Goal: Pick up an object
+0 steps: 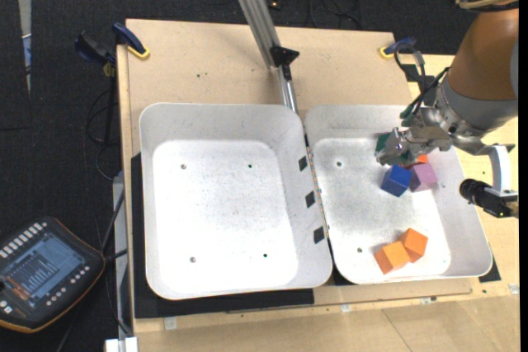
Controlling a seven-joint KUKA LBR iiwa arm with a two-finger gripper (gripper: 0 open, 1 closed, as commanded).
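My gripper (395, 154) hangs low over the upper middle of the right bin (351, 202), reaching in from the right. Its dark green-tinted fingers sit just above and left of a blue cube (397, 180). A purple block (424, 176) lies against the blue cube's right side, partly under the wrist. Two orange blocks (402, 250) rest together near the bin's front right. The wrist hides the fingertips, and I see nothing clearly held between them.
The left bin (219, 202) stands beside the right one on the wooden bench. A metal pole (256, 4) slants down to the bins' shared back edge. A teach pendant (41, 268) lies at the lower left, off the bench.
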